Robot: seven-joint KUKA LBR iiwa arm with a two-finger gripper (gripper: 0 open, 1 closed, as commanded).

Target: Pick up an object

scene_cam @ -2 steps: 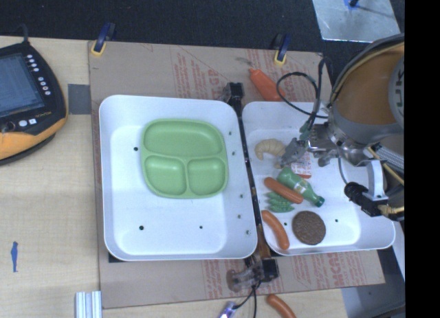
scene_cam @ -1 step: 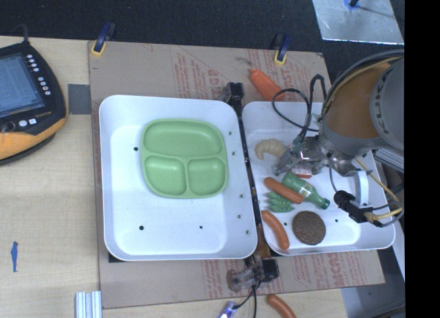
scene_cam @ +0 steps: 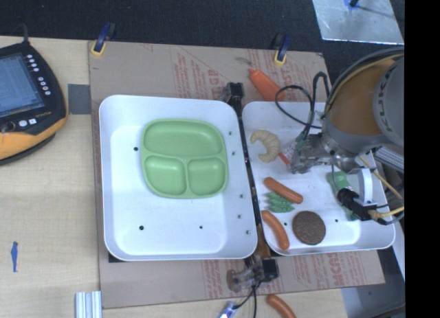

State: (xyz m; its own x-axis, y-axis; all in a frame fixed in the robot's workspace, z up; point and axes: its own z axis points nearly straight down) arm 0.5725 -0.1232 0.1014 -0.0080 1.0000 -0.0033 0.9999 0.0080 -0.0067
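My gripper [scene_cam: 300,160] is low in the right bin [scene_cam: 371,241], in its upper middle, just right of a pale croissant [scene_cam: 267,143]. A small red bit [scene_cam: 285,161] shows at the gripper's left side; I cannot tell what it is. Below the gripper lie an orange-red sausage [scene_cam: 282,189], a green leafy piece [scene_cam: 278,203], a second sausage [scene_cam: 275,229] and a round brown patty [scene_cam: 309,227]. A green object [scene_cam: 339,180] is partly hidden by the wrist at the right. Nothing can be seen between the fingers.
The left bin [scene_cam: 124,234] holds a green divided plate [scene_cam: 184,157]. An orange carrot [scene_cam: 265,84] lies outside, behind the right bin, and another sausage [scene_cam: 282,304] lies in front. A tablet controller [scene_cam: 24,100] sits far left. Cables [scene_cam: 302,97] loop above the gripper.
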